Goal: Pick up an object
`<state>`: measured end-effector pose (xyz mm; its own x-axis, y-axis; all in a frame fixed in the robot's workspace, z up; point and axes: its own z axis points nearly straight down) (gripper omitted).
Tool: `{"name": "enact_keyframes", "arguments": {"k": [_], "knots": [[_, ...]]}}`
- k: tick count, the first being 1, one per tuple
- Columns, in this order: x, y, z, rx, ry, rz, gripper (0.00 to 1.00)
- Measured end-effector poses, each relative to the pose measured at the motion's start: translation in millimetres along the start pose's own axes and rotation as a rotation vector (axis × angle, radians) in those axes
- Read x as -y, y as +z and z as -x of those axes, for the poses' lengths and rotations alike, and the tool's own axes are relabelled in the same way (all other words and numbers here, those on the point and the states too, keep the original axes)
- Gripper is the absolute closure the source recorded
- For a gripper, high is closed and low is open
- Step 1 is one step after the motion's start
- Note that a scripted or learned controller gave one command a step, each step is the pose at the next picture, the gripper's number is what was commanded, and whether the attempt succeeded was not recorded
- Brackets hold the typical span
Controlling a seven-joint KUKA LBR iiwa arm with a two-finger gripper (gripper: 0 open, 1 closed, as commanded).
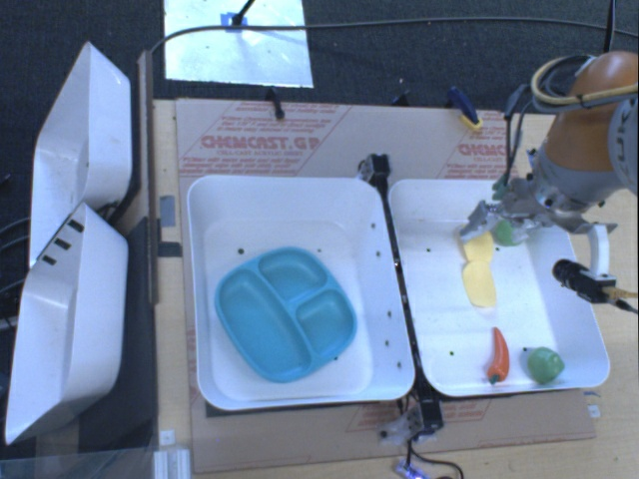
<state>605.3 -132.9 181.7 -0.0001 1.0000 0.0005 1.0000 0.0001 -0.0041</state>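
Hovering at the right bin's upper part, gripper is sitting over a small green item; grip state unclear. Yellow banana is lying just below, long axis running top-to-bottom, upper end toward the gripper.

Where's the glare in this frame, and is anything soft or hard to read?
Camera view: strongest glare on the reflective sheet at top; the white bins run bright but keep detail. The gripper is slightly soft, over a small green object. Blue tray, yellow piece and carrot read clearly.
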Motion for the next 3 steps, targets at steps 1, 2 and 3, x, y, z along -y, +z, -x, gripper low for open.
{"name": "enact_keyframes", "arguments": {"k": [1, 2, 3], "knots": [[-1, -3, 0, 0.001, -0.001, 0.005, 0.00], [-10, 44, -1, 0.000, -0.001, 0.002, 0.00], [-10, 95, -1, 0.000, 0.000, 0.003, 0.00]]}}
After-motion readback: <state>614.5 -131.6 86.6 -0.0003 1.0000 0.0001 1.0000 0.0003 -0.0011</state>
